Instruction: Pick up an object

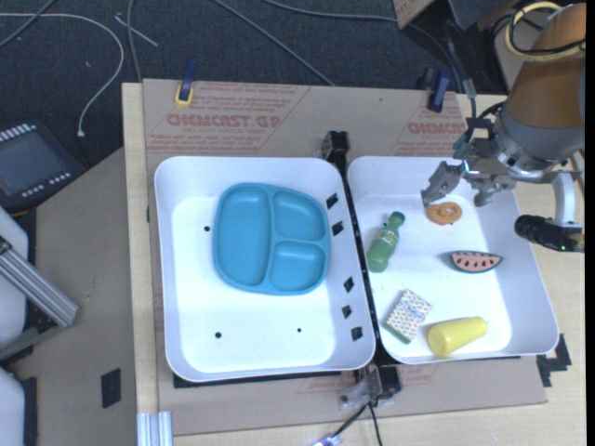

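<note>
Gripper (pixel 462 186) hovering upper right of frame, fingers spread wide, gripping nothing, just above orange ring (pixel 445 213) in right bin (pixel 530 342). Pickup not yet done; descending and closing remaining.

The right bin (pixel 521 291) holds five loose things: a small orange-brown doughnut (pixel 444 214) near the back, a green bottle (pixel 383 244) lying tilted by the left wall with its cap towards the back, and a watermelon slice (pixel 476 261) flat towards the right side. Near the front edge a small patterned packet (pixel 407 315) lies at a slant, just beside a yellow lemon-shaped piece (pixel 456 334) on its side.
</note>
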Controlling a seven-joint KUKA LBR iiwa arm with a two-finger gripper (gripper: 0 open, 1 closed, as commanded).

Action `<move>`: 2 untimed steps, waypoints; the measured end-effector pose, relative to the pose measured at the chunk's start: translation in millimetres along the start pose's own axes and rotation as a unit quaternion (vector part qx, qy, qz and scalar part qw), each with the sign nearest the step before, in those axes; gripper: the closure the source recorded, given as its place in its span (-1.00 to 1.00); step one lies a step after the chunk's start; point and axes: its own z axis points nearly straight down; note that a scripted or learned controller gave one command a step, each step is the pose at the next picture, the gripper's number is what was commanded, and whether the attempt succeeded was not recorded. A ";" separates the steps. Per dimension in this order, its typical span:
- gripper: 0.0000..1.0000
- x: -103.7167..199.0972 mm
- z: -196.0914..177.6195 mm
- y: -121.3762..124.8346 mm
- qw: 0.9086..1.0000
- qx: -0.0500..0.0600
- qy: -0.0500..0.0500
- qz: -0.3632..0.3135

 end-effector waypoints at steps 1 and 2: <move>-1.00 4.6 42.8 1.1 1.000 0.002 0.000 0.000; -1.00 10.6 87.4 3.9 1.000 0.003 0.000 0.000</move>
